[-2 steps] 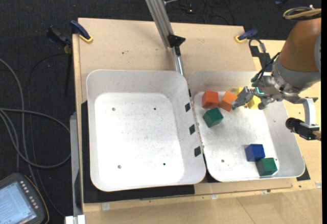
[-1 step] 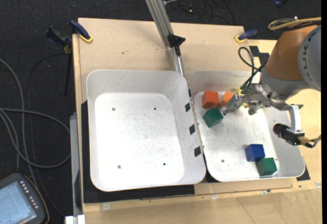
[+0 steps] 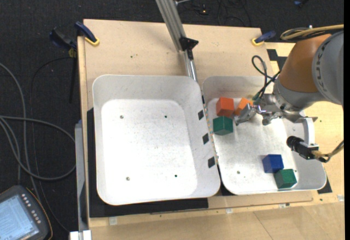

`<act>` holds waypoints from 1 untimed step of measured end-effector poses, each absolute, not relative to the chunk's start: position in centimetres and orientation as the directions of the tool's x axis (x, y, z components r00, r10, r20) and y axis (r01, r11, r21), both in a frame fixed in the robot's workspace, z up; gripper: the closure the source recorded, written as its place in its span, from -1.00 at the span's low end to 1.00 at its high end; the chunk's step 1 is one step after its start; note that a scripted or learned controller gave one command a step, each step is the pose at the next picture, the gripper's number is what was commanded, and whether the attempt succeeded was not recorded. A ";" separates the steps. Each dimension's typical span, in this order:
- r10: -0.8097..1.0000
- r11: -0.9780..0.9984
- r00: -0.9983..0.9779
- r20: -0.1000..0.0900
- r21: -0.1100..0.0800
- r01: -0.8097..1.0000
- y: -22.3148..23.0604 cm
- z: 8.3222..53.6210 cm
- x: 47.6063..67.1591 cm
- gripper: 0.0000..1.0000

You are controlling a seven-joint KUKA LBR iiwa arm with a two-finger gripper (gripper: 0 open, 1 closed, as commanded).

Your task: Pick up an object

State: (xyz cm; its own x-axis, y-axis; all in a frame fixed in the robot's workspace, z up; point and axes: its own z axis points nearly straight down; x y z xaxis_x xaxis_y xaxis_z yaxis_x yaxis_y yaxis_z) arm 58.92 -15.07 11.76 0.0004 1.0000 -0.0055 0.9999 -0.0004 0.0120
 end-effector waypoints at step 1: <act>1.000 0.000 0.000 -0.001 0.003 1.000 -14.9 12.2 58.7 1.00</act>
